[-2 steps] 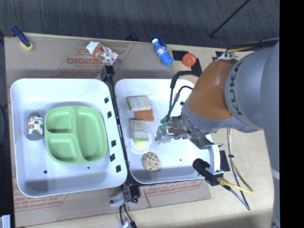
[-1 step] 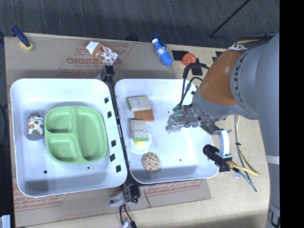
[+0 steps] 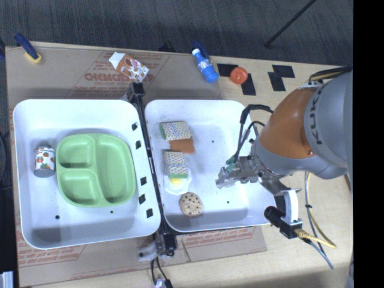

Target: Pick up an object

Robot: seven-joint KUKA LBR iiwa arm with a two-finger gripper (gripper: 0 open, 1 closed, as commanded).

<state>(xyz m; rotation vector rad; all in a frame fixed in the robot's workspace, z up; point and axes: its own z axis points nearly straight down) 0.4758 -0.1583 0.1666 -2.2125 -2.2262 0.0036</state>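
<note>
Left of the gripper (image 3: 223, 177), whose grip state I cannot tell, lies a cookie (image 3: 191, 203).

Two bins sat side by side. In the left bin (image 3: 24, 161) lay a divided plate (image 3: 96, 170), a small can (image 3: 44, 161) just left of it. Along the right bin's (image 3: 228, 116) left side ran blocks (image 3: 176, 135), then a cookie (image 3: 191, 204) nearest.

Blue bottle (image 3: 205, 66), orange ball (image 3: 239, 75) and snack packet (image 3: 128, 66) on cardboard behind bins (image 3: 27, 110)

"KU" (image 3: 316, 123) — on grey arm; cardboard print (image 3: 105, 77) — unreadable.
</note>
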